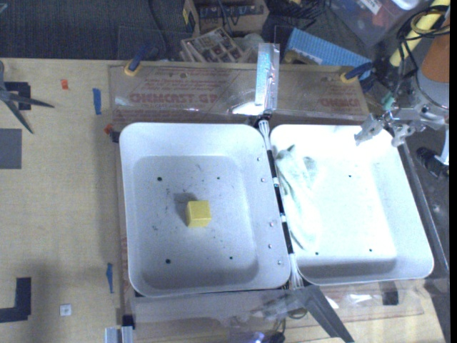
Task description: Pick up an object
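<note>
Block (199, 214) well apart from tool (373, 128)

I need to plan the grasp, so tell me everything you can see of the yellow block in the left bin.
The yellow block is a small, cube-like piece, plain yellow, looking like foam or soft plastic. It sits flat on the floor of the left bin, near the middle, turned slightly askew to the bin's walls. It casts a faint shadow to its upper left. Nothing touches it but the bin floor.

arm (435, 63) cut off by the right edge, end effector (375, 128) fingers too small to tell
</note>
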`<state>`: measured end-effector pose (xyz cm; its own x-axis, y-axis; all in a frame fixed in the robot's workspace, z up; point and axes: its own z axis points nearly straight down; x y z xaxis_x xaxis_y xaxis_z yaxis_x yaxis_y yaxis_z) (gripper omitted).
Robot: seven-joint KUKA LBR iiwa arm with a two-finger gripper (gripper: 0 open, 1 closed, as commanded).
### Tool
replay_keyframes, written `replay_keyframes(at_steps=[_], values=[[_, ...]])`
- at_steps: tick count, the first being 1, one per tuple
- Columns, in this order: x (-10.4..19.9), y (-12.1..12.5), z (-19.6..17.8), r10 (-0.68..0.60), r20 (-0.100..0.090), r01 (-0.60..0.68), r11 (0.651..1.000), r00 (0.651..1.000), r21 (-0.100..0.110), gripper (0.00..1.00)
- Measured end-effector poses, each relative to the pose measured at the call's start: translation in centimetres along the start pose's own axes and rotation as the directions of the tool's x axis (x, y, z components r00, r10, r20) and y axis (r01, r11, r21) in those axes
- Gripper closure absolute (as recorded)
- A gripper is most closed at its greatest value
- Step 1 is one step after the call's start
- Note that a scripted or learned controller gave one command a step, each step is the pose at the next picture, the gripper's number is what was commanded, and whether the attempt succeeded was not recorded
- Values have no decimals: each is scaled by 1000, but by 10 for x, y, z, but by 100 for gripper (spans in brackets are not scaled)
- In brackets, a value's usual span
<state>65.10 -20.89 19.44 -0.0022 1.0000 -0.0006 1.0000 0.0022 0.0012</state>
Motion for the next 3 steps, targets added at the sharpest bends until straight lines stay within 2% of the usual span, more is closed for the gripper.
replay_keyframes(at_steps=[1,2,3], values=[[8,-23,-29,-174,0,174,985,985,0,0],[39,-54,107,229,0,-229,973,973,-4,0],[0,-4,108,0,-3,0,1000,1000,-1,0]])
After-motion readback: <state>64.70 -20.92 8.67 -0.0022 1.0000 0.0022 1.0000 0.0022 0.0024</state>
